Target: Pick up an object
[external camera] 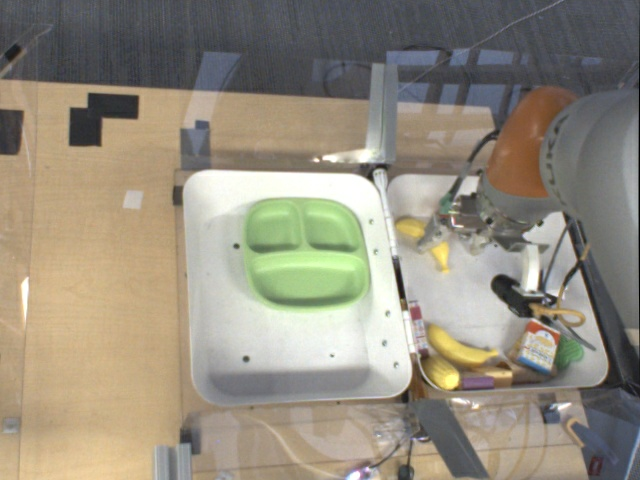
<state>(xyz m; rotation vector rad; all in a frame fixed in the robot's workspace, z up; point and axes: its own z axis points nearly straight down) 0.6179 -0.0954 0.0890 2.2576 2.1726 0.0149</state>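
Carton with red-and-white label, print illegible, beside banana in right bin

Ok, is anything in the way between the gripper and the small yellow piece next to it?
Nothing visible. The gripper sits close beside the yellow piece on bare floor of the right bin; the banana lies apart, by the near wall.

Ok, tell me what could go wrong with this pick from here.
1. The end effector is right by two small yellow pieces. They look small and low, so a grasp may slip off or nudge them away.
2. One piece lies near the left wall of the right bin, so a descent there might strike the wall.
3. The banana and carton crowd the near edge with other things, so a grab there may catch two.
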